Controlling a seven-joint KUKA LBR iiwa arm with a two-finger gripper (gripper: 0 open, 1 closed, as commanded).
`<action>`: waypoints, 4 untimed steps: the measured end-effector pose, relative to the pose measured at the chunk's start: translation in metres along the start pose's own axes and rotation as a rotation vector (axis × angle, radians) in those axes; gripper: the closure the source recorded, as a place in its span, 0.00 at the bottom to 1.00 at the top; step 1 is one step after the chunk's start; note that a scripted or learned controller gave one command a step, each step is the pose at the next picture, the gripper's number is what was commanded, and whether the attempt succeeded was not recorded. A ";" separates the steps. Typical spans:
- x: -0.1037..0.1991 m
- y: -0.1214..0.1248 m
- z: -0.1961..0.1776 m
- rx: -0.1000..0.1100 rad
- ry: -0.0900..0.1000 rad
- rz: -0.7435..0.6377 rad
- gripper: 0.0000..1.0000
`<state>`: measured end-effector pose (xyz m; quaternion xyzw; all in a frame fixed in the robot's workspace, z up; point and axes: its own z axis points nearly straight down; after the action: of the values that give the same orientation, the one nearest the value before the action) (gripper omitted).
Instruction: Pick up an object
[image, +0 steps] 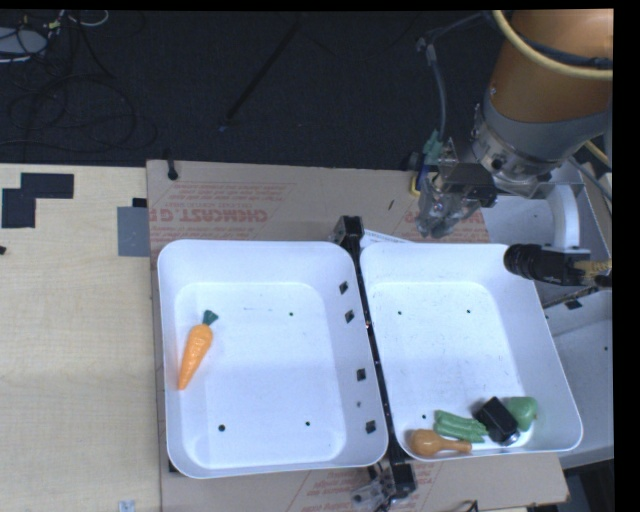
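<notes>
An orange toy carrot (195, 350) with a green top lies at the left side of the left bin (250, 262). In the near right corner of the right bin (455, 262) sit a green pod-like toy (460, 426), a small black block (497, 419), a green rounded piece (523, 408) and an orange pear-shaped toy (437, 443). My gripper (440, 218) hangs above the far rim of the right bin, well away from all the objects. Nothing shows between its fingers.
A black divider strip with clips (362, 340) runs between the two bins. Brown cardboard (260, 205) lies under the bins. A black cylindrical fixture (545, 264) juts in at the right bin's far right edge. Cables hang behind the arm.
</notes>
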<state>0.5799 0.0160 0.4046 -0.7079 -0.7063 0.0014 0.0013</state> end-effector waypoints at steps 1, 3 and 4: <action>-0.034 -0.046 0.038 0.005 -0.001 0.002 1.00; 0.086 -0.038 -0.020 -0.002 0.000 -0.005 1.00; 0.100 -0.036 -0.043 -0.003 0.000 -0.004 1.00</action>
<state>0.5443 0.1162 0.4478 -0.7065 -0.7078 0.0005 0.0002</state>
